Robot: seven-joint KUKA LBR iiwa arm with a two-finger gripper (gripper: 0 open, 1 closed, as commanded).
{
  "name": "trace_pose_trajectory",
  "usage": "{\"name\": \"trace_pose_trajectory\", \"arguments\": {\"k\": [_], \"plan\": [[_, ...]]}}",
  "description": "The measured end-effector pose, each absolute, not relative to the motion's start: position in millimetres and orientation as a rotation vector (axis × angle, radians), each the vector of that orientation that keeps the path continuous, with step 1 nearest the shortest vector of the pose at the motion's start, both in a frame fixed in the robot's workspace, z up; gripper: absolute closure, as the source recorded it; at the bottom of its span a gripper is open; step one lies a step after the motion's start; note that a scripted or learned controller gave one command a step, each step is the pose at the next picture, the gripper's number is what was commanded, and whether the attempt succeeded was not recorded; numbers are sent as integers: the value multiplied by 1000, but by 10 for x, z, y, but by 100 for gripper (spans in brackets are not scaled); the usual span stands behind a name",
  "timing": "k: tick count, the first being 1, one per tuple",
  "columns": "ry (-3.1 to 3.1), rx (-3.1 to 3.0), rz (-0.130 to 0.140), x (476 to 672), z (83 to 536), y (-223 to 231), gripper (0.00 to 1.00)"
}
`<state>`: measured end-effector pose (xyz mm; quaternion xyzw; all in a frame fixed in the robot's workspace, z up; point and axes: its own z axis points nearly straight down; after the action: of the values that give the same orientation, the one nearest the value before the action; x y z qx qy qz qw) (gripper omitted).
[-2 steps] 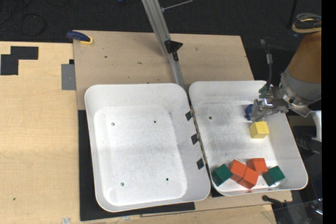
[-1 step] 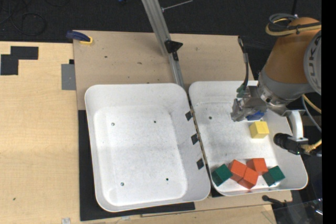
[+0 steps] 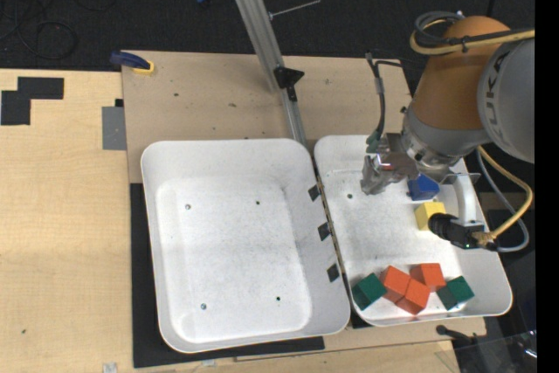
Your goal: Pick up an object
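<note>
Aluminium rail (image 3: 258, 22) slanting over bench (image 3: 210, 100); blue-yellow clamp (image 3: 131, 61) at bench corner.

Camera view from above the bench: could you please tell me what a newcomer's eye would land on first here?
First comes the grey arm with its orange band, reaching in from the right, its claw low over the far part of the right bin. Next are the coloured blocks in that bin: a cluster of orange blocks flanked by two green blocks at the near edge, and a blue block and a yellow block beside the claw.
</note>
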<state>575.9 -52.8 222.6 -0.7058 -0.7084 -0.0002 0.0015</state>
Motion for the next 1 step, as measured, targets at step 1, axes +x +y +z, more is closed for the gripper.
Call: {"name": "trace_pose_trajectory", "arguments": {"k": [1], "plan": [[-2225,-2215,0,5867,2303,-71,100]]}}
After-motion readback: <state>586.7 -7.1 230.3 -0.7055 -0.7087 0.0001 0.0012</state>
